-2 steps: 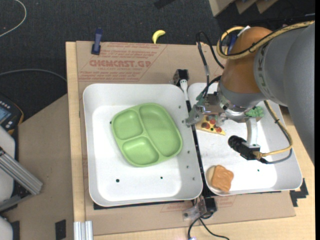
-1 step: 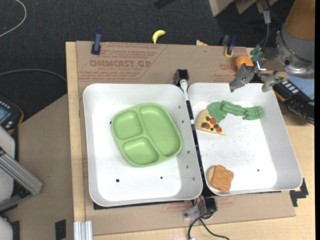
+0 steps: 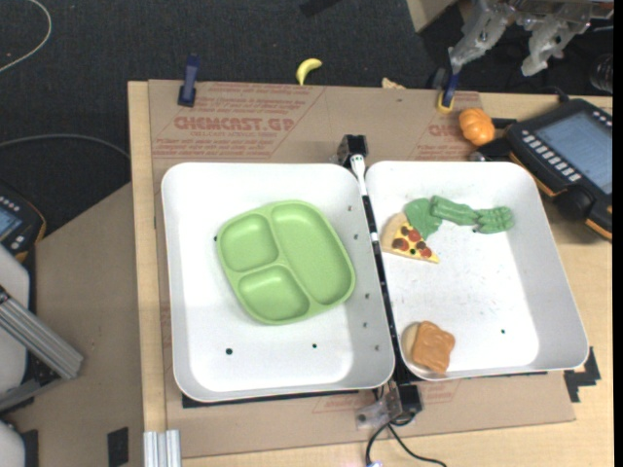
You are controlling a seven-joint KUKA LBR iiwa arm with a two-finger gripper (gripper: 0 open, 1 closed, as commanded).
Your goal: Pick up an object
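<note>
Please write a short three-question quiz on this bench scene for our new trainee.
1. True or false: the green divided plate lies in the right bin.
2. Which item touches the pizza slice? A) the bread slice B) the green toy arm C) the orange fruit
3. Fill in: the tool hangs above the bench's far ____ corner, with nothing between its fingers.

Key: 1 false, it lies in the left bin; 2 B; 3 right.
</note>
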